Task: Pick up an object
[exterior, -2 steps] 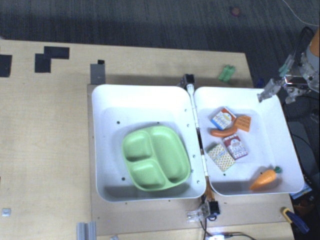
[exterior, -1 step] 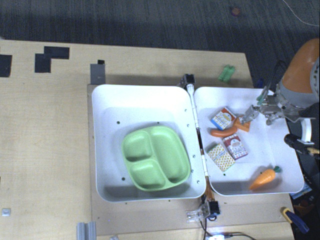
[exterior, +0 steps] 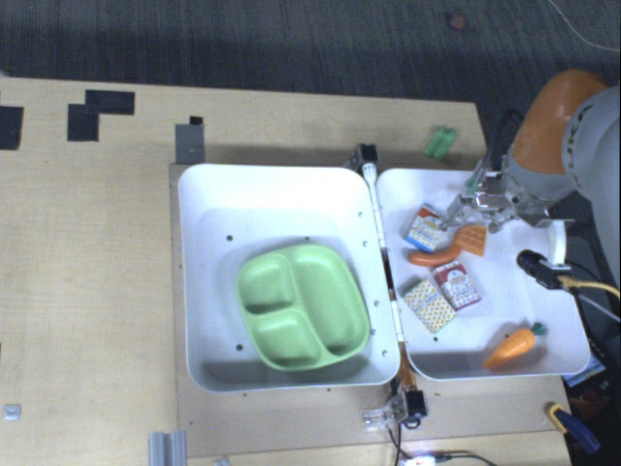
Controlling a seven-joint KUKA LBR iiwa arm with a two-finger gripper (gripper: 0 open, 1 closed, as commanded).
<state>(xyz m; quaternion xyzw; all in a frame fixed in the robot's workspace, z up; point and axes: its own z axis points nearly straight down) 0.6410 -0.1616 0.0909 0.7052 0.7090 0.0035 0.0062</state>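
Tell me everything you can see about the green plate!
The green plate is pale green and looks like smooth plastic. It is a rounded square with three sunken sections: two smaller ones on the left and one long one on the right. It lies flat, right way up, turned a little, in the lower middle of the left bin. Nothing sits in its sections, and it touches just the bin's floor.

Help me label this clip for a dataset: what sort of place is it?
Probably a robotics lab bench set up for grasping trials: two white bins side by side, toy food such as a carrot and a green divided plate, cables at the edges, and the robot gripper reaching in.
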